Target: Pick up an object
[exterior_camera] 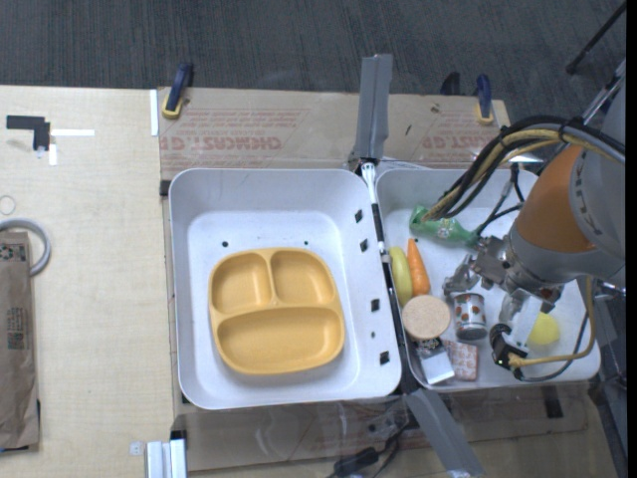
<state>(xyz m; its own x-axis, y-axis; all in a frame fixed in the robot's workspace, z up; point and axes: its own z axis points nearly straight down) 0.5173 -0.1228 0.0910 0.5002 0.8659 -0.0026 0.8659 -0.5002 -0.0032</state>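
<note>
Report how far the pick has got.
Done: the arm has reached into the right bin, the gripper low among the items. In hand: nothing visibly; it sits by a small can, with the carrot and round lid lying loose. Left: grasp something and lift it clear.

On your bench [90, 217], the left white bin [184, 287] holds a yellow divided plate [277, 312] lying flat near its middle, two small compartments toward the far edge and one long one toward the near edge. A cardboard sheet [259, 132] lies under the bins' far side, pinned by a blue clamp [179, 88] at its left corner and another [484, 98] at its right. You'll see a brown paper bag [15, 347] at the bench's left edge.
</note>
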